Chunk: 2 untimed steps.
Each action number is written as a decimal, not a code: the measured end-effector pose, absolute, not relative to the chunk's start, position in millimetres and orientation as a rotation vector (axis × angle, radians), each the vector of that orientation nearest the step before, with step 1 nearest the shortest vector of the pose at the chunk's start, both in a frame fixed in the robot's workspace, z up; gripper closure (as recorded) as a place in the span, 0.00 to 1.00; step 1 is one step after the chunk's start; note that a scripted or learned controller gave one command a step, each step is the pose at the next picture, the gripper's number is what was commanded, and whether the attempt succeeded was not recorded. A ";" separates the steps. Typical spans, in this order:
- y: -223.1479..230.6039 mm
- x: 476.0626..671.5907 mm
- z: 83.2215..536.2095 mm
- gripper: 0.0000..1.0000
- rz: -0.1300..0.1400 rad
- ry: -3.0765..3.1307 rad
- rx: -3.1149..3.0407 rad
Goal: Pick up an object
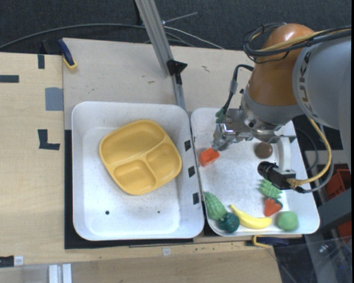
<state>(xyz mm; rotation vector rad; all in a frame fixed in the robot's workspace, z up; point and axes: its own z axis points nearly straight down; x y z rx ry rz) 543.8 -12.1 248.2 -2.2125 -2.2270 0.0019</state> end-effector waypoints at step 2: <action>85.5 569.9 251.8 1.00 0.000 -2.228 -2.212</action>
